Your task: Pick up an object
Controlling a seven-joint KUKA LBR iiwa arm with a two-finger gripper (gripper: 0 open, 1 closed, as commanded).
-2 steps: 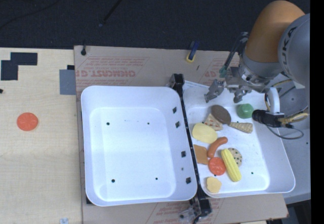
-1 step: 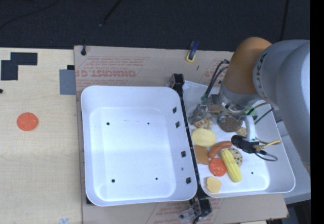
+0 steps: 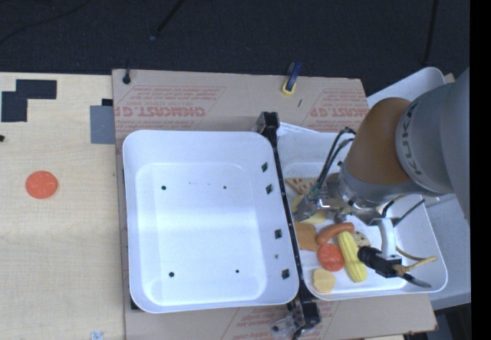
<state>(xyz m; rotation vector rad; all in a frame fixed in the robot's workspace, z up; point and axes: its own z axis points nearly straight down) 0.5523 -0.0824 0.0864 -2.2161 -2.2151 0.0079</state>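
Step in hand: we judge this as the approach to a grasp. The arm (image 3: 399,146) reaches in from the right and sets the gripper (image 3: 313,204) low over the inner, upper part of the right bin (image 3: 439,273).
Gripper state: we cannot tell whether it is apart or together, since the wrist hides much of it, and we see nothing held in it.
Task's thing: no 1 object is singled out. The candidates are toy foods heaped in the right bin: a sausage (image 3: 334,232) nearest below the gripper, a corn cob (image 3: 351,254), a red tomato (image 3: 331,256) touching the cob, a tan piece (image 3: 306,236) by the bin's left wall and a pale yellow piece (image 3: 324,281) at the front.
Next move: in our judgement, it should settle on 1 piece, close on it squarely and lift straight up. The pieces lie touching, so a neighbour may get nudged or the round ones may slip.
Left bin (image 3: 126,177): beside the right bin, with black clips along the shared edge.
Writing: the cardboard sheet (image 3: 192,104) under both bins bears reddish print, upside down from here. It seems to read "CHEMCAST", but we are not sure.
Table (image 3: 54,254): pale wood, with an orange disc (image 3: 41,185) well apart from the bins.
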